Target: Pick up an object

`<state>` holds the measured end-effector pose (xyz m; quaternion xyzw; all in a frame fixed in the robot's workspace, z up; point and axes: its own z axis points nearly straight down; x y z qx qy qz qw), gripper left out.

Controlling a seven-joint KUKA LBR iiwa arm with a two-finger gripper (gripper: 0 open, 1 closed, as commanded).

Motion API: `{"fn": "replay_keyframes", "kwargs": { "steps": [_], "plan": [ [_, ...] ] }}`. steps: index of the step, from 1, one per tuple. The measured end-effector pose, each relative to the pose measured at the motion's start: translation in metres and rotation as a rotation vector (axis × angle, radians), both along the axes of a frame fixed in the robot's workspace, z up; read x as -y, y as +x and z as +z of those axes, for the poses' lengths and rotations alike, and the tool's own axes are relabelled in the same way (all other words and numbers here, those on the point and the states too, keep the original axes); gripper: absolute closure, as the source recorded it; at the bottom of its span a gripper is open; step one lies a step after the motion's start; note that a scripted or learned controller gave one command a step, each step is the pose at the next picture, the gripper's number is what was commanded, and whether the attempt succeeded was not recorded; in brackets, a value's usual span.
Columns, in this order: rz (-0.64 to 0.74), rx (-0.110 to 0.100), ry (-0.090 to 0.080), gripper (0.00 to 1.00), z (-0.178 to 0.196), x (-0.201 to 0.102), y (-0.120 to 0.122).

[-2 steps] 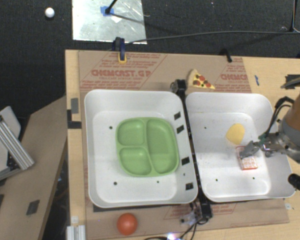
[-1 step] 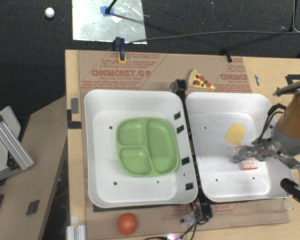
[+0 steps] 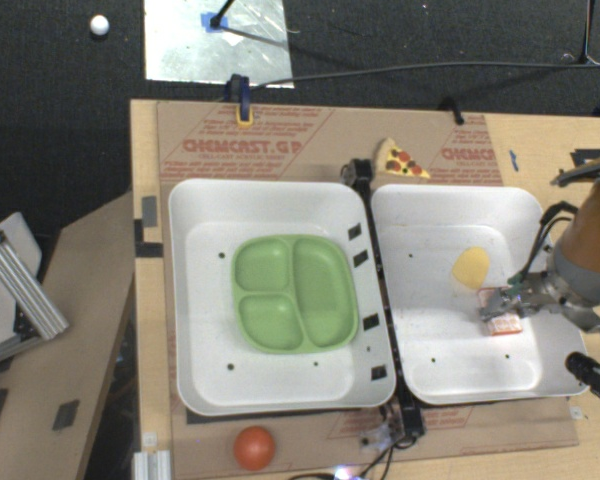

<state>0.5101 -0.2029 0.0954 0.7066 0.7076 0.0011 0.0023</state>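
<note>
Reaching in from the right, the gripper [image 3: 498,311] is hovering over a small red-and-white object [image 3: 504,324] in the right bin [image 3: 460,368], beside a yellow piece [image 3: 471,266]; its opening cannot be told.

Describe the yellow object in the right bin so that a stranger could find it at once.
Look in the right bin, on its floor toward the back. The yellow object lies there, just up-left of the gripper. It is plain yellow and rounded, unlike the small red-and-white item at the gripper.

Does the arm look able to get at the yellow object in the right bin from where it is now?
Probably yes. The yellow object lies in the open on the right bin floor, with nothing over it. The gripper is low in the same bin, just beside it, above a small reddish item.
</note>
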Motion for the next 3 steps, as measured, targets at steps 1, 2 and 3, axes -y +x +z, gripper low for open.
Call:
{"fn": "replay_keyframes", "kwargs": {
  "steps": [1,2,3],
  "plan": [
    [0.003,0.001,0.0,1.0,0.058,-0.007,-0.004],
    [0.003,0.003,-0.001,1.0,0.121,-0.002,-0.004],
    [0.003,0.001,-0.001,1.0,0.152,-0.002,-0.002]
  ]
}}
